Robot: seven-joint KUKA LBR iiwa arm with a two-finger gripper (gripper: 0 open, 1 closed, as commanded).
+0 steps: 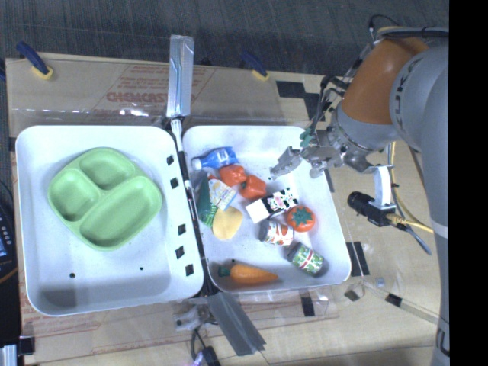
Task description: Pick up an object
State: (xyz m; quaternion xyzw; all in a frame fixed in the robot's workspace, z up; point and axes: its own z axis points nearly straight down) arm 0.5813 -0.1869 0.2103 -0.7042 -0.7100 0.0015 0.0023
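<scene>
Hand (299,158) over right white plastic bin (335,239), upper right part; fingers spread, nothing between them. Toy pile just below-left: orange plastic carrot (248,274), red tomato (301,218), blue packet (216,158).

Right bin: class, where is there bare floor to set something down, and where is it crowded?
Bare floor in the right bin: the far strip beyond the blue packet, under the hand. Crowded from there to the carrot and can.
</scene>
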